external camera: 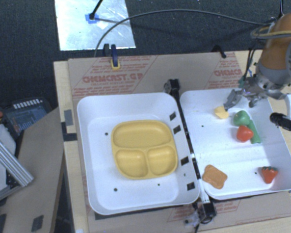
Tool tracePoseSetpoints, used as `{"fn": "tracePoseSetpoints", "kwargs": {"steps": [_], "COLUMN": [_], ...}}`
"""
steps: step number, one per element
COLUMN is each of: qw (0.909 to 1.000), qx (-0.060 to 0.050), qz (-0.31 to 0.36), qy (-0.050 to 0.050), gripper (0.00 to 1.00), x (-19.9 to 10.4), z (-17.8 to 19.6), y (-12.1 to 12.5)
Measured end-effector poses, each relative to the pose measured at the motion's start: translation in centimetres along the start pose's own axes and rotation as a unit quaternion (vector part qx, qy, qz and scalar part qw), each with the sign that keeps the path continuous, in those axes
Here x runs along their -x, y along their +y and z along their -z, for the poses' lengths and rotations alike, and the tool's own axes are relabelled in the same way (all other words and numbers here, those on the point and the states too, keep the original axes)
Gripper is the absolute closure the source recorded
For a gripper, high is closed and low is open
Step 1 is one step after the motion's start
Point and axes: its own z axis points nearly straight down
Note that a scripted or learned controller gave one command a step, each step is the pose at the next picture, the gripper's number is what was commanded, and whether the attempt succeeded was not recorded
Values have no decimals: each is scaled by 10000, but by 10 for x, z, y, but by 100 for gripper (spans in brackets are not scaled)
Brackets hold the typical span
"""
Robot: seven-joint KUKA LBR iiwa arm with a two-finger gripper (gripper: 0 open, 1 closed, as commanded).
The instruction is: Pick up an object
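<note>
In the right bin point(225, 152) lie a small yellow piece point(221, 113) near the back, a green item point(241, 118) with a red tomato-like piece point(244, 133) beside it, an orange-brown biscuit-like piece point(214, 176) at the front left, and a red strawberry-like piece point(268, 174) at the front right. My gripper point(234, 98) hangs over the bin's back part, just above and right of the yellow piece. Its fingers look spread with nothing between them.
The left bin point(94, 144) holds a yellow divided plate point(142, 148). A black clip divider point(183, 135) runs between the bins. The arm's orange band point(281, 39) is at the far right. A cable crosses the back of the bench.
</note>
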Motion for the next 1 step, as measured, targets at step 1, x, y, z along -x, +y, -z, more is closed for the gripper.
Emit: {"fn": "tracePoseSetpoints", "kwargs": {"steps": [1], "qw": [10000], "qx": [35], "qz": [4], "qy": [-4], "gripper": [0], "x": [0], "z": [-34], "y": [3]}}
